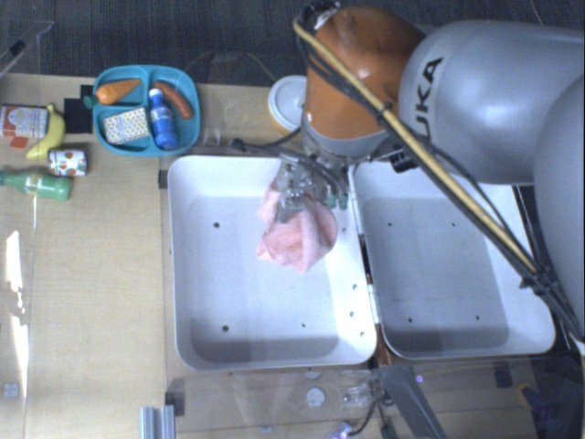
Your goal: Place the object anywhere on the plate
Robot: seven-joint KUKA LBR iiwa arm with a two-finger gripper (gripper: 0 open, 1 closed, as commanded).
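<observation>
Pink cloth (pixel 294 236), soft and crumpled, bunched in folds, hanging from gripper (pixel 309 193) over left bin (pixel 210 337), near its right wall. Upper edge of cloth pinched between fingers (pixel 297 190); lower part loose. Right bin (pixel 457 337) alongside. Blue divided plate (pixel 187 90) with toy food well apart on tabletop (pixel 91 291).

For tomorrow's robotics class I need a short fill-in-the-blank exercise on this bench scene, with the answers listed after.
1. The gripper hangs over the ____ bin.
2. The crumpled cloth below the gripper is ____ in colour.
3. The divided tray beside the bins is ____.

Answers: left; pink; blue
</observation>
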